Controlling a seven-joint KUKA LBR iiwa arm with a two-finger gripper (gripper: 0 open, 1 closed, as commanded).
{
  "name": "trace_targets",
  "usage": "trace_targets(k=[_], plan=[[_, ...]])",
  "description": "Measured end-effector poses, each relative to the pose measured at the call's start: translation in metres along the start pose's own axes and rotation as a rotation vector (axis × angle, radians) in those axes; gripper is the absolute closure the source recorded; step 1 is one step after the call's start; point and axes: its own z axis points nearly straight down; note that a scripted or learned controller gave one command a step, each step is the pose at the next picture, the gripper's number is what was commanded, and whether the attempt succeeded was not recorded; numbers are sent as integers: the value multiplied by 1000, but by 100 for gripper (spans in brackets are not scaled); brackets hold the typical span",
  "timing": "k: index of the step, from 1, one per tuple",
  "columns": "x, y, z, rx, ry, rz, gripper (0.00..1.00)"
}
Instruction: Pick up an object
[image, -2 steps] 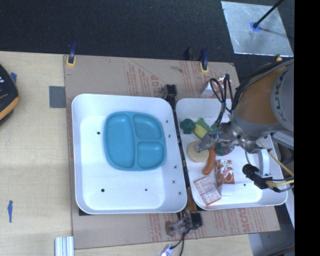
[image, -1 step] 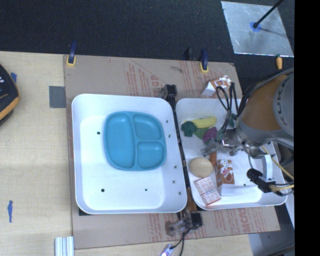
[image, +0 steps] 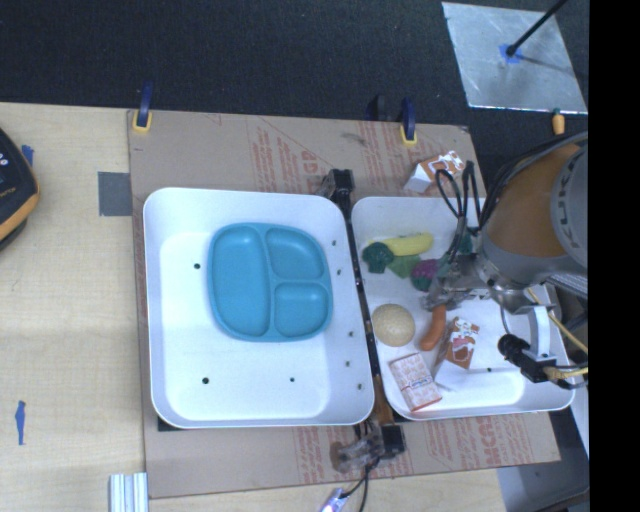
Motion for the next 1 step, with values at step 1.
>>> trace_targets(k=[1], plan=[[69, 36, -91, -4, 4, 4, 100]])
